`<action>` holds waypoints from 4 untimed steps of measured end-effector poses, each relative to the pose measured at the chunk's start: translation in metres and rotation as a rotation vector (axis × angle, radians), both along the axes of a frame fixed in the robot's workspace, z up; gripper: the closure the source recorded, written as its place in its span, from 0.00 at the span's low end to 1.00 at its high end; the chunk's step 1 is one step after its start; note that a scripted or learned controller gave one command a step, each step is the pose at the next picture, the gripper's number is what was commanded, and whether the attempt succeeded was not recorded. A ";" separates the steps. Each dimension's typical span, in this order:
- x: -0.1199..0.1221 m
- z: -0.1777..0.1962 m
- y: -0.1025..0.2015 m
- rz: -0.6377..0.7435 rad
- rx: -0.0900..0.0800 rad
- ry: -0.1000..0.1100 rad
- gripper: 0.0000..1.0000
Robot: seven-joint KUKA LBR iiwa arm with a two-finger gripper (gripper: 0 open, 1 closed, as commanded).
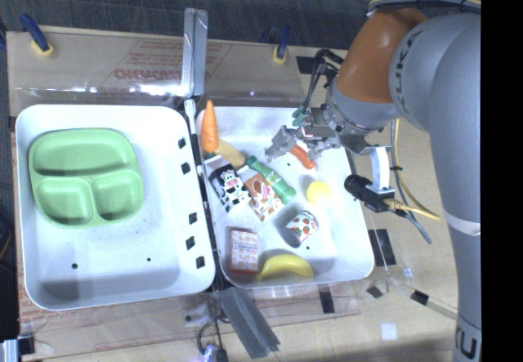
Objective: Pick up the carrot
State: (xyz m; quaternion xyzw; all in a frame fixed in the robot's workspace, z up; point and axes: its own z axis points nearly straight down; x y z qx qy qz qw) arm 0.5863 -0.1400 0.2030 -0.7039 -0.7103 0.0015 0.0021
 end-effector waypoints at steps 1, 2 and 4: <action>0.033 -0.080 0.046 0.171 -0.001 -0.006 0.00; 0.061 -0.111 0.023 0.126 -0.001 -0.004 0.00; 0.071 -0.010 0.102 0.194 0.000 -0.005 1.00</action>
